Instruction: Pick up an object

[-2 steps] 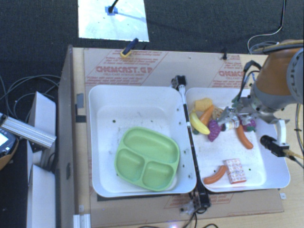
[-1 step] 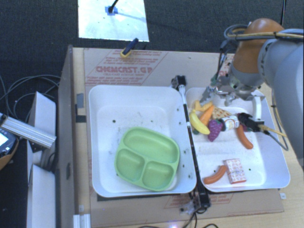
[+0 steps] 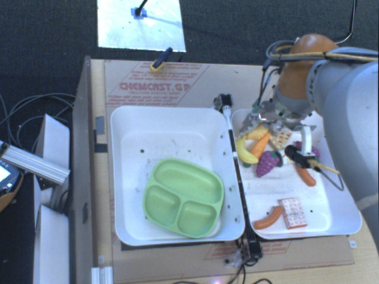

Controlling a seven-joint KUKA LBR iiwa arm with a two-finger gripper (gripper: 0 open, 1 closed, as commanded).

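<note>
The arm (image 3: pixel 337 93) reaches in from 3 o'clock and sets its gripper (image 3: pixel 265 122) low over the right bin (image 3: pixel 331 218), at the toy pile in the bin's 11 o'clock corner. There lie a banana (image 3: pixel 246 151), a carrot (image 3: pixel 259 141), purple grapes (image 3: pixel 267 162) and a waffle (image 3: pixel 282 138), touching one another. I cannot tell how the fingers stand. A sausage (image 3: pixel 267 218) and pink block (image 3: pixel 293 212) lie at 6 o'clock. The left bin (image 3: pixel 127 158) holds a green tray (image 3: pixel 183 197).

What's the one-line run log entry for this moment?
arm: over right bin | gripper: above toy pile by banana | grasp: not visible | left bin: green tray
</note>
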